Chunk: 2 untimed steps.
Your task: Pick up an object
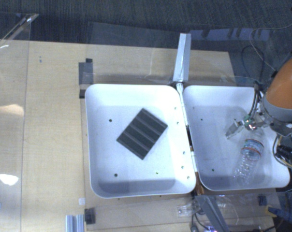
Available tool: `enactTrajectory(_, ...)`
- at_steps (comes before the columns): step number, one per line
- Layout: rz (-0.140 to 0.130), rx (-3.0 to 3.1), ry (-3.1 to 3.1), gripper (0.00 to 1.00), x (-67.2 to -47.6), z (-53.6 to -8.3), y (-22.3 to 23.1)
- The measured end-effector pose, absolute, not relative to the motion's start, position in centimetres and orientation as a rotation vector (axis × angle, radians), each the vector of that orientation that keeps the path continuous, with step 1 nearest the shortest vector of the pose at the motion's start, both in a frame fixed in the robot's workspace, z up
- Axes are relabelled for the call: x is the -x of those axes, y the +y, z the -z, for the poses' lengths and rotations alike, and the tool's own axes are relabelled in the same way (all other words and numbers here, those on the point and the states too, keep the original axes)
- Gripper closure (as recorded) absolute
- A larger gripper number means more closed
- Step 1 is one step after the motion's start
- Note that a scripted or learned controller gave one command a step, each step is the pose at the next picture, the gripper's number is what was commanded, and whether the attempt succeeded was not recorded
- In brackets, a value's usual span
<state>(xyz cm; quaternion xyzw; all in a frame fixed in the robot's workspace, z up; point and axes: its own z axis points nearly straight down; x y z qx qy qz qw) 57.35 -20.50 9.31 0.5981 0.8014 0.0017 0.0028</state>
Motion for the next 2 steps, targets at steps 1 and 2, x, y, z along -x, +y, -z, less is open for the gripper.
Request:
enactTrajectory(1,-0.009,-1.851,2.523,0.00,-52.9,-8.9,-20.6)
enactTrajectory(2,-0.010,-1.839,2.528,0.00,-50.9,-9.0,-20.6)
